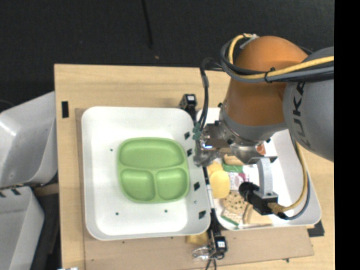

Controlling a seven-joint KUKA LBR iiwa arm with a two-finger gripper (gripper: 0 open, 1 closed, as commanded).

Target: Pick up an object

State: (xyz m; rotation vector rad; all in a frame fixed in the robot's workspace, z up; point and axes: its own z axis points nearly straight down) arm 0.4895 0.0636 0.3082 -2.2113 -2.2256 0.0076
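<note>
The gripper (216, 153) is seen low over the near-left corner of the right bin (308, 198), just beside the wall that it shares with the left bin (93, 151). It is largely covered from above by the grey arm and its orange band (261, 77), so whether the tool is spread or pressed together cannot be told, and nothing can be seen gripped in it. A small heap of things is crowded beneath and just in front of the tool: a yellow rounded object (219, 183), a pale biscuit-like piece with a dotted face (233, 208) near it, and a scrap of pink-and-white packaging (243, 179) between them and the arm. Any of these may be taken as the thing to be picked up, with the yellow one lying closest to the tool. A green divided plate (153, 169) is left flat in the middle of the left bin, well apart from the gripper. The task is judged to be at the reaching stage – the tool is placed at the heap, but no lift is shown. A firm grip and a clean raise out of the bin are what is left, and the crowding may well spoil the attempt.
</note>
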